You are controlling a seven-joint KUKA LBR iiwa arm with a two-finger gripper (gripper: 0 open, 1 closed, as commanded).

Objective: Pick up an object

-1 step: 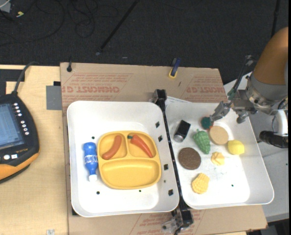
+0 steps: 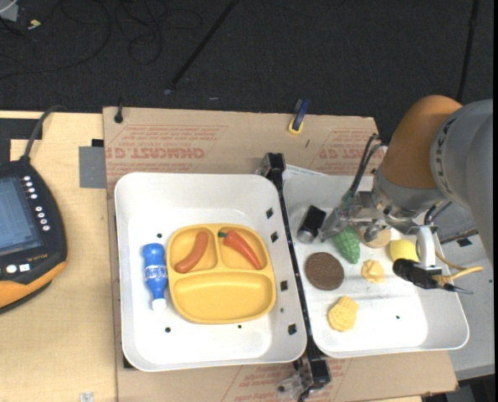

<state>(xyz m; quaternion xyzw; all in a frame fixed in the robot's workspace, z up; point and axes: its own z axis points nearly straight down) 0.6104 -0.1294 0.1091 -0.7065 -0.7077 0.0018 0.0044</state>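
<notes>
- Over the right bin (image 2: 449, 329), the gripper (image 2: 355, 222) hung low beside a green toy (image 2: 346, 244); whether it gripped or stood released could not be told.
- Brown disc (image 2: 324, 270), corn cob (image 2: 343, 314) and yellow pieces (image 2: 372, 270) lay nearby.
- Left bin (image 2: 140, 325) held a yellow divided plate (image 2: 222, 296) with sausage (image 2: 192, 251) and red pepper (image 2: 243, 247), blue bottle (image 2: 154, 273) alongside.

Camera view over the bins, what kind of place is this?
Probably a robotics lab bench: a grey robot arm reaches over two white bins of toy food, and a teach pendant lies on the left.
</notes>
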